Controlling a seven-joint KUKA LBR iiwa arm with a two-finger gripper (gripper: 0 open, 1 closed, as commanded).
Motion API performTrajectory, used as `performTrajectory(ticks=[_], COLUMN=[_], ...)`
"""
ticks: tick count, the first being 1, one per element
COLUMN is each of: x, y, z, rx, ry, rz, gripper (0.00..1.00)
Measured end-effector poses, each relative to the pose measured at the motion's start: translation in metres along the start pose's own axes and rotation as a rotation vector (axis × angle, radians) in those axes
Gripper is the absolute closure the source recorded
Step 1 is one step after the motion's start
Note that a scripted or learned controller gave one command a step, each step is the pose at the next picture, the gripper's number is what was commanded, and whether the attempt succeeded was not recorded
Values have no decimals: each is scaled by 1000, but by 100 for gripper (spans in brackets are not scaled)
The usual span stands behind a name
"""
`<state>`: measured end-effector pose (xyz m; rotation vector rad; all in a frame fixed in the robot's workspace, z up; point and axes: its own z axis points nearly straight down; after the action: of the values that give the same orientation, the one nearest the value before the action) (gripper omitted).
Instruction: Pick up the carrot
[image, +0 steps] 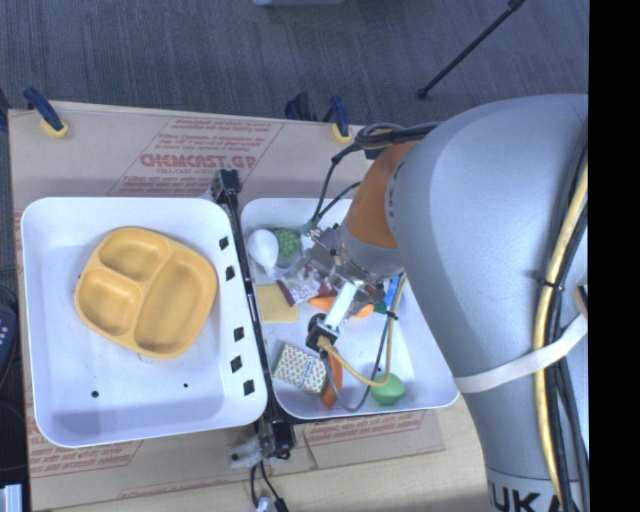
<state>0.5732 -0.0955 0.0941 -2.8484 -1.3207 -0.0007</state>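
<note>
Low in the right bin (422, 352), the carrot (333, 380) lies just beside a patterned square pad (300, 367), with a green ball (390, 388) near it. Higher in the frame the grey arm (480, 250) hangs over the clutter; whether its jaws are wide or narrow I cannot tell.

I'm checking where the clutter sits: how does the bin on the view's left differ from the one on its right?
The left bin holds one thing, a yellow divided plate; the right bin holds many small ones, among them a carrot, a green ball and a yellow slab. The arm reaches over the right bin, not over the left bin. Both are white, shallow and set side by side.
</note>
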Motion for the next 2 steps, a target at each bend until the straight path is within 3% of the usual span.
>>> performTrajectory(ticks=[1,2], x=[3,1], y=[0,-1], z=[-11,-11], rx=[1,7], ry=[4,-1], rz=[-10,-10], gripper=[100,0])
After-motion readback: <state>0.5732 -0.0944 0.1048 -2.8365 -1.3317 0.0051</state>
